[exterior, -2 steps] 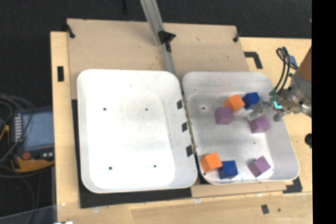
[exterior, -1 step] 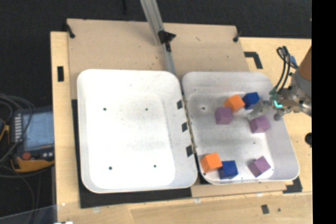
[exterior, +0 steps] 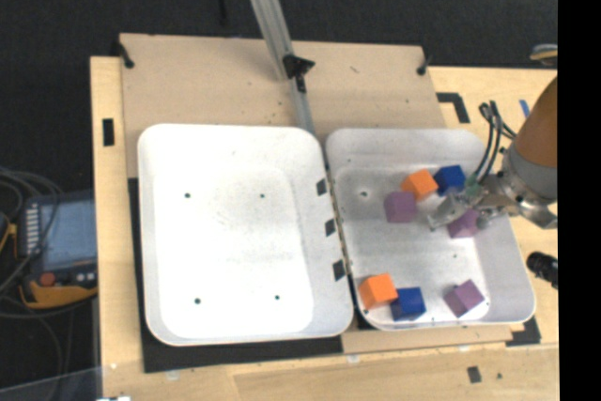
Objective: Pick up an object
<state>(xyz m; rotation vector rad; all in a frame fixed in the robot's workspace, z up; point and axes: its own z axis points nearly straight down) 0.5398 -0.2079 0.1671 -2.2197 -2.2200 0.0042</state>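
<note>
A purple block (exterior: 463,223) lay in the right bin (exterior: 376,155), toward its right side, and my gripper (exterior: 453,211) was right over it; I could not tell whether it had the block. Just left sat another purple block (exterior: 400,207), with an orange block (exterior: 422,182) and a blue block (exterior: 450,177) touching beyond it. Along the near edge lay an orange cube (exterior: 378,289), a blue cube (exterior: 408,303) and a purple cube (exterior: 464,298). The left bin (exterior: 225,230) sat beside it on the surface (exterior: 216,80).

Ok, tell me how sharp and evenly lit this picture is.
Camera view: soft overall, the end effector smeared against a purple block; the left bin is brightly washed out, the floor around the bench near black; the other blocks cast faint shadows.
</note>
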